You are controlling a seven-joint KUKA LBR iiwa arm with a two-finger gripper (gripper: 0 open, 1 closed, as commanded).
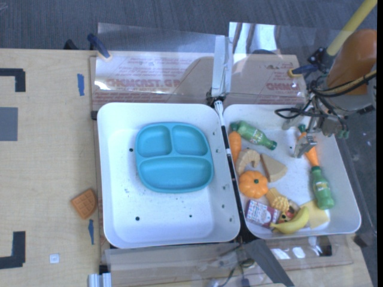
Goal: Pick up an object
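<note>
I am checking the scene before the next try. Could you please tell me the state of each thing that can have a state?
gripper: low in the right bin, at a small orange carrot; fingers unclear.
blue divided plate: lying flat in the left bin, nothing in its compartments.
green bottle: lying on its side, right bin.
second green bottle: lying on its side, near the right wall.
banana: lying among the other toy food.
waffle: lying on the bench, outside the bins.

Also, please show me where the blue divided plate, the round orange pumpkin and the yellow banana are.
blue divided plastic plate (174,173), camera view, floor of its large compartment.
round orange toy pumpkin (254,184), camera view, middle of its body.
yellow toy banana (294,222), camera view, middle of its curve.
</note>
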